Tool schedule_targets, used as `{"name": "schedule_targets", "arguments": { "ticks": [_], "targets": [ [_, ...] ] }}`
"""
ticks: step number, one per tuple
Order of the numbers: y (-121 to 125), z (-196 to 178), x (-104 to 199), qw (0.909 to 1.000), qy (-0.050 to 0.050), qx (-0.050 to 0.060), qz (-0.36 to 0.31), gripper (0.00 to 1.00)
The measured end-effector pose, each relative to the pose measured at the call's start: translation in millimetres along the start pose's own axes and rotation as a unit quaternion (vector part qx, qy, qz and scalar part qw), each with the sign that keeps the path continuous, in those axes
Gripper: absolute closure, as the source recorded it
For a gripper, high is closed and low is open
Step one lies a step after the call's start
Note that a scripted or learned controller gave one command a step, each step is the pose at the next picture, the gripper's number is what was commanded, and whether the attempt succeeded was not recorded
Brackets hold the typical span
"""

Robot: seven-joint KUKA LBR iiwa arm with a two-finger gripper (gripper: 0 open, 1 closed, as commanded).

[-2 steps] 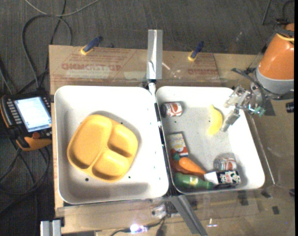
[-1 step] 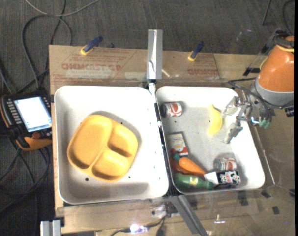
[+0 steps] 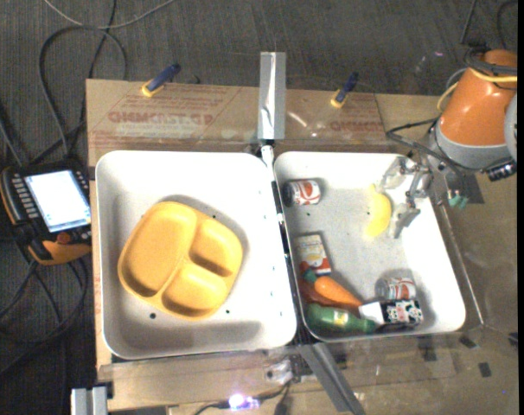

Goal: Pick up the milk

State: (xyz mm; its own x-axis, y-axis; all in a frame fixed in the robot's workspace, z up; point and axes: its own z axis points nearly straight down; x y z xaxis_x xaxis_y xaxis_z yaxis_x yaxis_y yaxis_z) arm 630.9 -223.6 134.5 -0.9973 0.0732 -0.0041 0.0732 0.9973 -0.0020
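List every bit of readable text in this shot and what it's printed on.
Red print on the cardboard sheet behind the bins: blurred, perhaps "CHEMCAST", not certain.
More red print on the cardboard's right part, near: too blurred to read.
Red-and-white can: label too small to read.
Small carton: print unreadable.
Black-and-white milk carton: pattern, no legible words.
Handheld screen: glare, nothing legible.

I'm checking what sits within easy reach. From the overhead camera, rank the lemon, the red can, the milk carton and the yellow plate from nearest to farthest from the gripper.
From the gripper:
1. Lemon, just beside it.
2. Red can, right bin's far-left corner.
3. Milk carton, right bin's near edge; close to the can's distance.
4. Yellow plate, left bin.
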Motion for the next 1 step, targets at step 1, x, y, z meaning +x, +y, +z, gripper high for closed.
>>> {"name": "schedule_targets", "arguments": {
  "ticks": [1],
  "targets": [
    [24.1, -2.7, -30.5, 0.9983, -0.001, 0.000, -0.057, 0.00]
  ]
}}
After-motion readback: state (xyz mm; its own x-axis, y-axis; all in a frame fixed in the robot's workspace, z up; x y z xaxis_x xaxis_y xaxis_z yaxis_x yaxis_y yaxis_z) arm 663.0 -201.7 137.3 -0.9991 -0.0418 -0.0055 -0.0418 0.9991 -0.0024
